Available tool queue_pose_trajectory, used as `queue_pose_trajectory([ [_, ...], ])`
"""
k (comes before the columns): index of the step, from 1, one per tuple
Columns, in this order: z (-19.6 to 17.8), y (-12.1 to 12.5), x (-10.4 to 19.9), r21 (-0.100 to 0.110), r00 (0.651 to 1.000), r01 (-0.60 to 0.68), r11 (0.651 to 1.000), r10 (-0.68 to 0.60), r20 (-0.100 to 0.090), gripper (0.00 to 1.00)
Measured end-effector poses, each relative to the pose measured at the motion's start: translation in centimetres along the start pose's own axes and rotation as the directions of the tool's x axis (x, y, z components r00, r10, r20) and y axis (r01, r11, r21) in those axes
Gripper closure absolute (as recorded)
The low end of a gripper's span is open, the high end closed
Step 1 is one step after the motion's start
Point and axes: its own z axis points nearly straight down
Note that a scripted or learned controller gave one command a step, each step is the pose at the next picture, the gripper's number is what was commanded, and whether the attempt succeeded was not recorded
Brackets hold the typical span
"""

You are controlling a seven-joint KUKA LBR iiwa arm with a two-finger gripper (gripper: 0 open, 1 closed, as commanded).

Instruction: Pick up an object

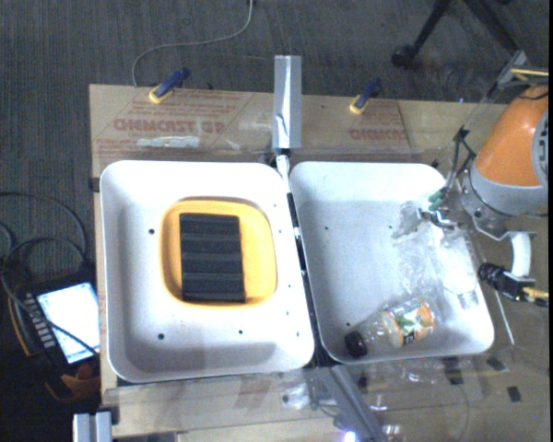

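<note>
The gripper (440,212) sits over the right bin (350,247), close to its right wall near the far corner; how far it is open cannot be told, since crumpled clear plastic (417,247) lies right under and beside it. That plastic trails toward the near right corner, where a plastic bottle (392,327) lies on its side, black cap pointing to the near left, long axis slanting along the near wall. The left bin (129,247) holds a yellow tray with a black ribbed block (212,256) at its centre.
</note>
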Motion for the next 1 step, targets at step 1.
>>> queue_pose_trajectory([
  [1, -11.44, -8.14, 1.86, -0.004, 0.874, 0.486, 0.874, -0.486, 0.002, 0.00],
])
